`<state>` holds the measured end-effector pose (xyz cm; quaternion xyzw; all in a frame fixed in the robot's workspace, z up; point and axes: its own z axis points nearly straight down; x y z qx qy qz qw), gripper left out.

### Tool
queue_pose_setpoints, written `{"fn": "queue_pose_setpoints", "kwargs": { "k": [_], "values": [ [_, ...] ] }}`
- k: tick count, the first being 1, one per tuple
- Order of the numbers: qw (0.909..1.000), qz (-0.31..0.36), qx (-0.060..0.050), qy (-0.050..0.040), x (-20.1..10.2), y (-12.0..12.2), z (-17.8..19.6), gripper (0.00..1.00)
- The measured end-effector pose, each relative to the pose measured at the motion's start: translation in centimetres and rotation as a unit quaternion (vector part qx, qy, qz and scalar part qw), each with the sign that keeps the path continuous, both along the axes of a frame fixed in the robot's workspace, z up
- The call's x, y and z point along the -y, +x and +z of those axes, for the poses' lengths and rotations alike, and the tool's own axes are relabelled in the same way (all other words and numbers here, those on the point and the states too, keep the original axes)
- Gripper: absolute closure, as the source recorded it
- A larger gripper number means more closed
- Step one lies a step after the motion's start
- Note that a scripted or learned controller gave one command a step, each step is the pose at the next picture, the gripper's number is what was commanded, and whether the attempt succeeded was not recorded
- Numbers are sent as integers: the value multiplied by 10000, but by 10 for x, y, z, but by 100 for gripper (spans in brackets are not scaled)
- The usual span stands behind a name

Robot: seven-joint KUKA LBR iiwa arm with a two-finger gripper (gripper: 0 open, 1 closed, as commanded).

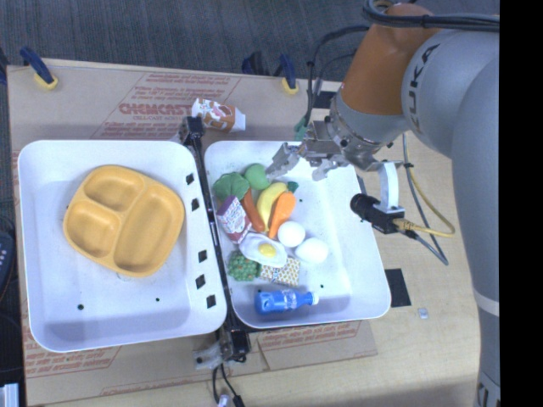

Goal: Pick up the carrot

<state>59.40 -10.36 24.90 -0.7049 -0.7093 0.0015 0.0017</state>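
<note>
**Gripper poised over the right bin, carrot lying free below it**

Gripper [299,161] hangs over the upper part of the right bin [361,270], its two fingers spread apart with nothing between them. One fingertip sits near the green vegetable [256,175]; the other is further right, above bare bin floor. Behind it rises the grey arm [441,75] with its orange band.

Just below the gripper lies the carrot [281,214], an orange wedge among a cluster of toy foods. Its long axis runs nearly up and down the view, leaning slightly: the broad top end points up and right toward the gripper, the narrow tip down and left. A yellow banana [269,202] lies against the carrot's left side, roughly parallel. Two white eggs [301,242] sit at the carrot's lower end, with a fried egg [264,249] down-left of it. A blue bottle [284,301] lies well below the carrot.

Far left of the carrot, the left bin [42,312] holds a yellow divided plate [124,220].
</note>
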Motion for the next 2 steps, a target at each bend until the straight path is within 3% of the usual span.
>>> {"fn": "queue_pose_setpoints", "kwargs": {
  "k": [1, 2],
  "values": [
    [9987, -511, -18, 1, 25, -16, -135, 0],
    [9988, -488, -12, -1, 25, -15, -123, 100]
  ]
}}
